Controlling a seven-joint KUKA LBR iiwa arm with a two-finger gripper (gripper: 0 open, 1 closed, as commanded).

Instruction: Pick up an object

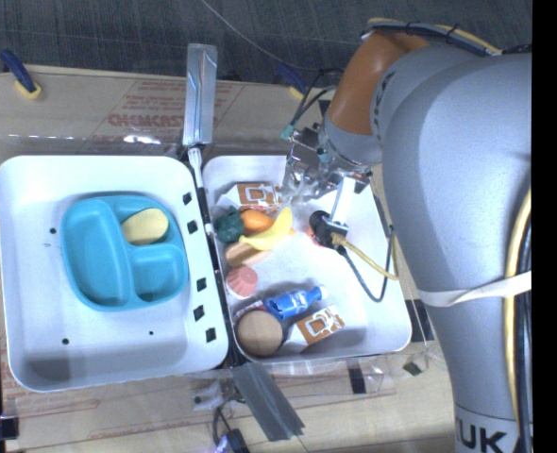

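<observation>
Gripper (302, 182) sits low over the back of the right bin (382, 328), just above the banana (277, 229); cannot tell its state. Beside the banana lie an orange (255, 221), a dark green item (227, 226), a pink disc (242, 280), a blue packet (293, 302) and a brown ball (259, 332). Left bin (33, 347) holds a blue tray (99, 253) with a yellow lump (145, 226) in its corner compartment.

White letters "UK" show on the arm's base (486, 432).
</observation>
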